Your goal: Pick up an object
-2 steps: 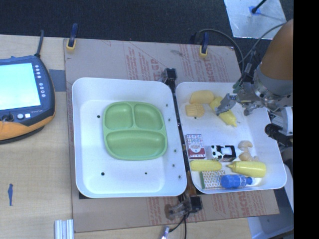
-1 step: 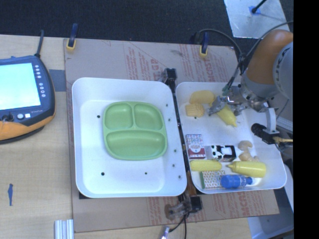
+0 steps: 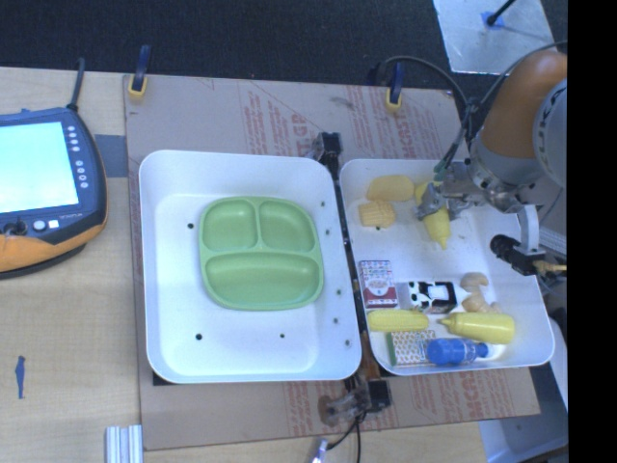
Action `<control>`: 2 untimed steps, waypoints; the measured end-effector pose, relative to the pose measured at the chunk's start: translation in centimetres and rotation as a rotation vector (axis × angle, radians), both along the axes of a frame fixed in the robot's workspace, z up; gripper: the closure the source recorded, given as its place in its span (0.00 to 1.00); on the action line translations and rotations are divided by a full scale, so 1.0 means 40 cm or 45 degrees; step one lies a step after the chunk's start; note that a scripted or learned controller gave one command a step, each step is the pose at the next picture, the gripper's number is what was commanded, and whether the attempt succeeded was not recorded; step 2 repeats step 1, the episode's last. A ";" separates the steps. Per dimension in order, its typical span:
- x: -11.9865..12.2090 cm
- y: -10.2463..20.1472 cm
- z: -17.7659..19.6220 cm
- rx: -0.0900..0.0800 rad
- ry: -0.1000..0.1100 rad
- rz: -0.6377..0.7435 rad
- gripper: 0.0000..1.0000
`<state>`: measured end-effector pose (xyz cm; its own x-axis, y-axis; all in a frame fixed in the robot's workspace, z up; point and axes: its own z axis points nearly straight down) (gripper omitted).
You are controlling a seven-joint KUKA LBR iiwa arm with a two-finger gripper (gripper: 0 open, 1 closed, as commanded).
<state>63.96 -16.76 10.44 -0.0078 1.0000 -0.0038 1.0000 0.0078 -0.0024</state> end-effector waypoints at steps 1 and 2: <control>-0.068 0.201 0.221 0.003 -0.001 0.000 1.00; -0.068 0.201 0.221 0.003 -0.001 0.000 1.00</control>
